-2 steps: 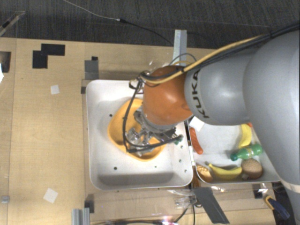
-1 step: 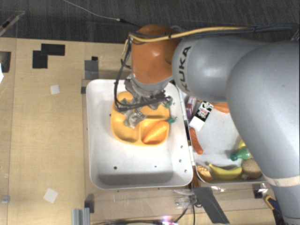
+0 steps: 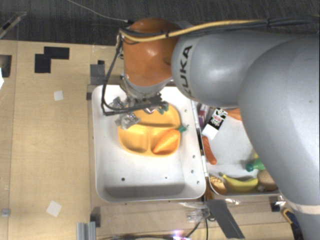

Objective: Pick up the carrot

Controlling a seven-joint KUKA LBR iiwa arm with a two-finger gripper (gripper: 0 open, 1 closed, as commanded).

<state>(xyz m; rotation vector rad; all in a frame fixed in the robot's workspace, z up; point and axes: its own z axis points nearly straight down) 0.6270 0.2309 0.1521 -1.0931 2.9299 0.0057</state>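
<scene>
The carrot [image 3: 166, 141] is orange with a small green stem end pointing up and to the right. It lies in the lower right compartment of a yellow divided plate [image 3: 134, 140] in the left bin [image 3: 145, 186]. My gripper [image 3: 130, 116] hangs under the orange wrist band, over the plate's upper left part. It is up and to the left of the carrot and apart from it. The wrist hides the plate's far edge.
The right bin [image 3: 212, 184] holds a banana [image 3: 240, 182], a red-orange stick-like item [image 3: 209, 151], a white label card [image 3: 216, 119], a green piece [image 3: 252, 165] and a brown item [image 3: 267, 180]. The big grey arm covers most of that bin. Wooden bench lies to the left.
</scene>
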